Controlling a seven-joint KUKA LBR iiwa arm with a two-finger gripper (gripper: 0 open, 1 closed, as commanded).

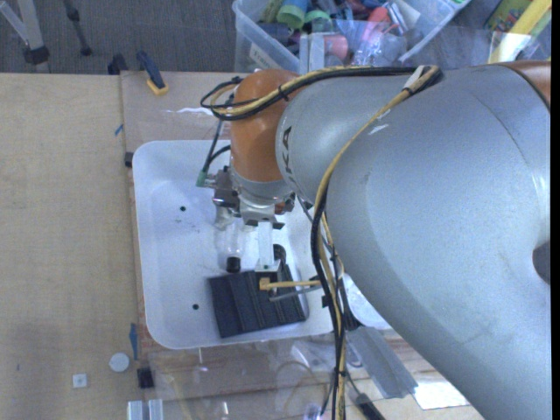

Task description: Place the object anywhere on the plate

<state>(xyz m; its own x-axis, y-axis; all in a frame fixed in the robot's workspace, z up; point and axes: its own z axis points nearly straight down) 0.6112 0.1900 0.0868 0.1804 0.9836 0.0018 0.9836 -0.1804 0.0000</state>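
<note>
The white bin (166, 234) lies on the left part of the bench, its shallow walls keeping loose things from sliding off. Inside it, toward the near side, a dark ribbed block (249, 306) lies flat on the bin floor; judged from the task, this may be the object to move, though that is a guess. A thin tan stick (293, 284) rests across its right end. Just beyond the block, the gripper (248, 250) hangs low over the bin floor, pointing straight down, probably so it can close from above. Whether it is released or clenched cannot be told, since the wrist hides it. To the right, the grey arm (437, 217) covers much of the bench, and no plate can be made out.
</note>
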